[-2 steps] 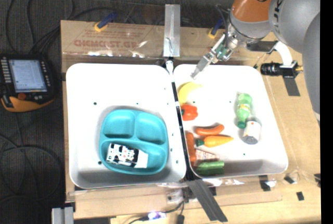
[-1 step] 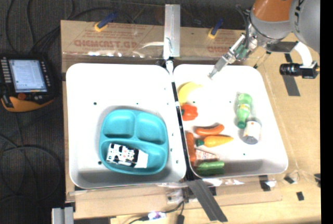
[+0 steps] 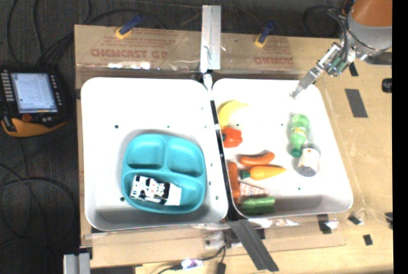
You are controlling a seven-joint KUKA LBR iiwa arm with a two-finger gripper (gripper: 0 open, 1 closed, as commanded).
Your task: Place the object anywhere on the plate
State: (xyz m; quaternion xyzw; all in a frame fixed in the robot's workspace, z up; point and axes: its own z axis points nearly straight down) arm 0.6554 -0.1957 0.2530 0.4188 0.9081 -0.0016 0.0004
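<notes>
End effector (image 3: 298, 90) over right bin (image 3: 331, 139), near upper edge, tilted, tip pointing down-left. Opening: cannot tell; nothing seen gripped. Blue sectioned plate (image 3: 167, 171) in left bin (image 3: 108, 113); black-and-white patterned packet (image 3: 155, 190) lying in plate's front compartment. Right bin contents: banana (image 3: 231, 109) top left, red-orange pepper (image 3: 232, 136) just below, chili (image 3: 256, 158), carrot (image 3: 266, 171), green bottle (image 3: 297, 134) with white cap end (image 3: 308, 161), green cucumber (image 3: 257, 204) at front wall. Desk (image 3: 366, 158) bare right of bins.

The grey arm (image 3: 373, 8), orange band above its wrist, reaches in from the right. Its gripper (image 3: 298, 92) slants down-left, its tip above the right bin's (image 3: 319, 199) far right corner.
</notes>
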